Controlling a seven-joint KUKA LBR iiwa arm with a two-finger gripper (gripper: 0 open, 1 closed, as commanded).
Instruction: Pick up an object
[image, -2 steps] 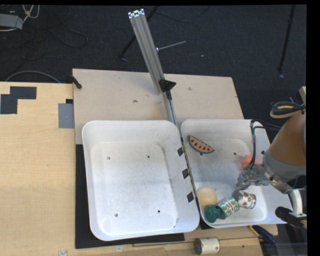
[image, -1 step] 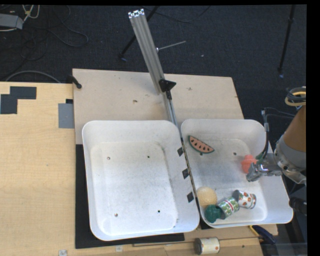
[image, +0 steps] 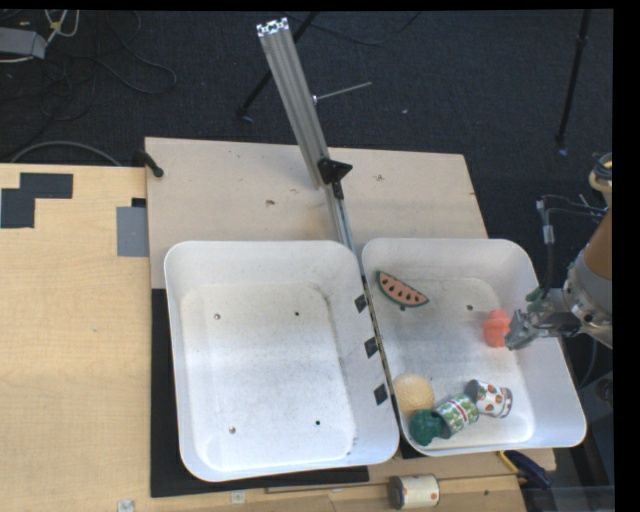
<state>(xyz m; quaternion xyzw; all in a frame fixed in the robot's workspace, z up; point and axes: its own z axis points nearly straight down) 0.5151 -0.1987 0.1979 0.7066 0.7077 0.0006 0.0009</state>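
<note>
gripper (image: 522, 330) parked right beside the orange block (image: 496, 328)
right bin (image: 545, 275); honestly can't tell how its fingers stand.

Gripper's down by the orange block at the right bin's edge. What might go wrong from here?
1. The gripper sits beside the orange block, not around it; closing here may just nudge the block away.
2. It works close to the right bin wall, so the arm might catch the rim.
3. The small cans lie nearby; a pushed block might slide toward them.
</note>
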